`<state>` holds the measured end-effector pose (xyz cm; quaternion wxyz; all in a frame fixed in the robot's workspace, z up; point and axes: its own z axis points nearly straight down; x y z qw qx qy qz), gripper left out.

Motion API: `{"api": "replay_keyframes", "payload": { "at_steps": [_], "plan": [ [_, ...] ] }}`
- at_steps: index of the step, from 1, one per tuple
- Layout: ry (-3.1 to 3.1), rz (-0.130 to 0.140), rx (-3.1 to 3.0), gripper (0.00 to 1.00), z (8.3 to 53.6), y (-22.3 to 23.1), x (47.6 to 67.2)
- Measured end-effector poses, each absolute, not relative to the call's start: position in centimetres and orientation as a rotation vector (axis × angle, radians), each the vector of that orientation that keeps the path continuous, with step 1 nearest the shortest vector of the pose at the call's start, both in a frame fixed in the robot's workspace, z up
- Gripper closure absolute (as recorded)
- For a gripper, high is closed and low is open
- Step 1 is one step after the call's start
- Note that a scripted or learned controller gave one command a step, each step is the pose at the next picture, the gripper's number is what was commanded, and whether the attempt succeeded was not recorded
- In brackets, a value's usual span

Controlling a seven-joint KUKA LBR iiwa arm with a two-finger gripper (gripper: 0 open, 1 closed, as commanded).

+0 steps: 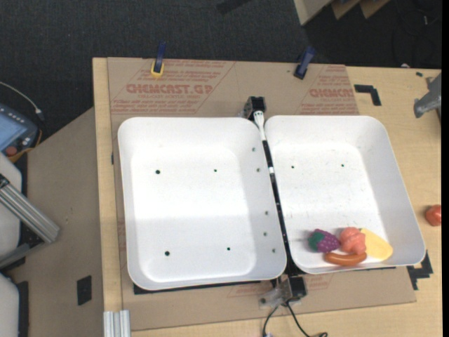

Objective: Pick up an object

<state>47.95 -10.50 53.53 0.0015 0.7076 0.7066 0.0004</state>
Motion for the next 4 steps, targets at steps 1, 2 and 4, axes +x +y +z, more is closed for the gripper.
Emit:
{"api": "replay_keyframes", "payload": {
  "at_steps": [1,2,4],
  "plan": [
    [2.215,0.005,2.215,1.0,54.6,-10.5,48.0],
    [2.221,-0.012,2.233,1.0,44.0,-16.6,50.6],
    [2.223,-0.004,2.228,1.0,32.4,-22.4,50.8]
  ]
}}
